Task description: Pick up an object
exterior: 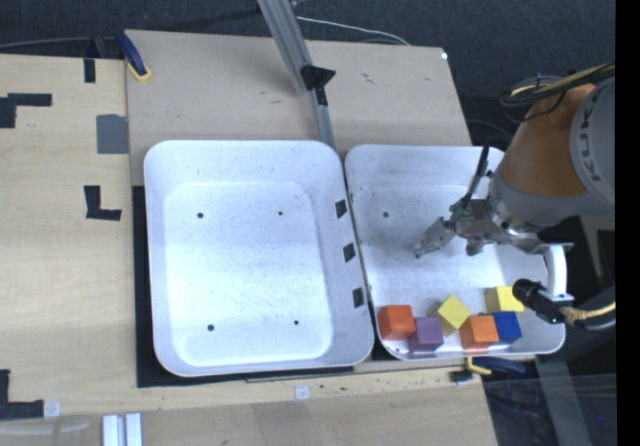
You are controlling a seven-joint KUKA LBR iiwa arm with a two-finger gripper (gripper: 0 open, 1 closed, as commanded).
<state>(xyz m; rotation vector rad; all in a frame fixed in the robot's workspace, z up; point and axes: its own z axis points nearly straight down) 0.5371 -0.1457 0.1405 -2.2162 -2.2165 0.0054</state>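
Hand (432,244) over bare bin floor
Your hand's grip state is unreadable; blocks (452,322) sit at 5 o'clock, so closing here likely grabs nothing.

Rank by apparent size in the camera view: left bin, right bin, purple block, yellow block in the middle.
1. left bin
2. right bin, partly covered by the arm
3. yellow block and purple block: too alike to rank
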